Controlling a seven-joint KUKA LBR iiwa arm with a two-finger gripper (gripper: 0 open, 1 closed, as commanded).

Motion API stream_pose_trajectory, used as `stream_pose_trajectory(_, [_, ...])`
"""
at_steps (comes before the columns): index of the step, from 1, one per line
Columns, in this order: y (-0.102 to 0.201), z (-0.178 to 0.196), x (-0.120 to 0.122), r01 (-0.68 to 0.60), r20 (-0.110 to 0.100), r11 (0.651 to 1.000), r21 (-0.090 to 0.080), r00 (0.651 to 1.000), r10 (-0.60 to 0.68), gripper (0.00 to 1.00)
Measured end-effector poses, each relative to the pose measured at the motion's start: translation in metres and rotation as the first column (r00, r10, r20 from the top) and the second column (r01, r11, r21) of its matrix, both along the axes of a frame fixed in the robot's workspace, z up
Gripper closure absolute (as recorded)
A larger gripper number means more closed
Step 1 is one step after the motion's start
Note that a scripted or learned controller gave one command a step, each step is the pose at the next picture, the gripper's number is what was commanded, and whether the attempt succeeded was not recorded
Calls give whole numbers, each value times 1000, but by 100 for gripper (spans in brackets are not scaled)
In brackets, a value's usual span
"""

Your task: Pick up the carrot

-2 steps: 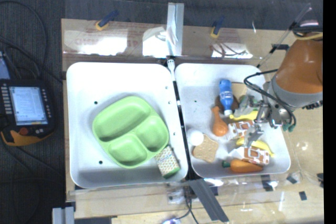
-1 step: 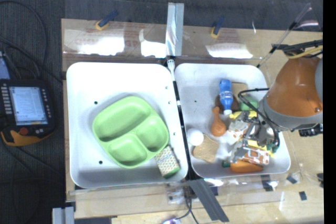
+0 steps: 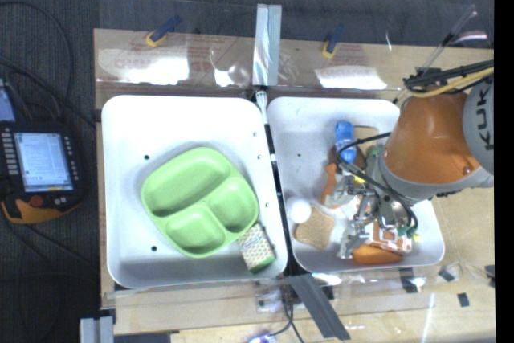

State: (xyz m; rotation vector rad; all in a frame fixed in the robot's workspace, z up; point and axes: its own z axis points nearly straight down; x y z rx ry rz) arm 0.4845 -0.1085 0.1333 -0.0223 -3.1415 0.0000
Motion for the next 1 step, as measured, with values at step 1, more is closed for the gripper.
stream_pose_trajectory(1, [0, -37, 99, 67, 13, 998, 0, 998, -67, 0])
